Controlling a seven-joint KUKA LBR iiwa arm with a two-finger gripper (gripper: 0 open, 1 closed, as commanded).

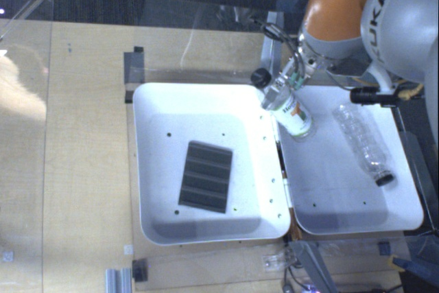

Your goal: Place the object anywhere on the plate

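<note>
We see the gripper (280, 94) at the upper centre of the frame, over the seam between the two bins, pinching a small clear bottle with a green-and-white label (295, 117) that hangs tilted over the right bin's (343, 213) upper left corner. A dark ridged rectangular plate (206, 176) lies flat in the left bin (154, 147). A clear plastic bottle with a dark cap (363, 142) lies in the right bin, apart from the gripper.

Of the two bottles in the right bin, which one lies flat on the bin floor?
The clear bottle with the dark cap, at that bin's right side. The white bottle with the green label sits tilted at the gripper, near the left edge.
</note>
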